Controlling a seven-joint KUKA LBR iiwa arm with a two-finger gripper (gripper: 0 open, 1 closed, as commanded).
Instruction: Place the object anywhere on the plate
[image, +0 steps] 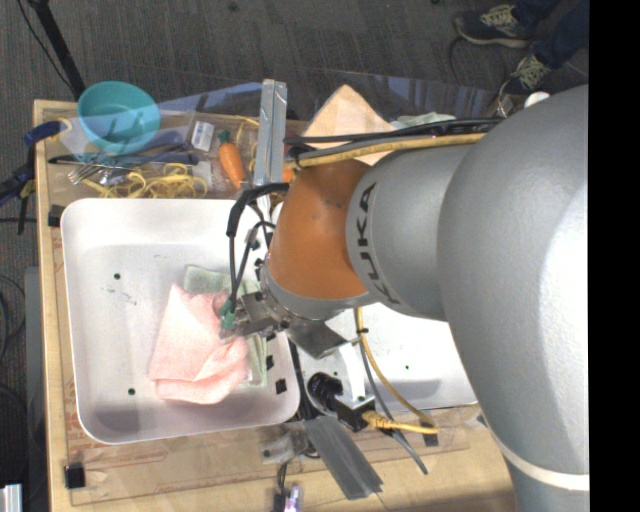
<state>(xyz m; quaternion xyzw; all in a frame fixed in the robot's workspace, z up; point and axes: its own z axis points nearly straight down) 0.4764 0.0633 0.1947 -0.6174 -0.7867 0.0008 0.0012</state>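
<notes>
A pink cloth (195, 345) lies crumpled in the left white bin (100, 260), towards its right side. A pale green flat piece (205, 279) pokes out from under the cloth's far edge. My gripper (240, 320) hangs low over the right edge of the cloth, under the orange band (310, 245) of the wrist. A striped greenish item (258, 356) sits beside the cloth, right below the gripper body. The arm hides the gripper's tip and whatever is under it.
The grey arm covers most of the right bin (430, 375). Behind the bins lie a blue bowl (118, 112), a toy carrot (231, 162), yellow bands (165, 183) and forks (90, 176). Cables (395, 415) hang near the front bench edge.
</notes>
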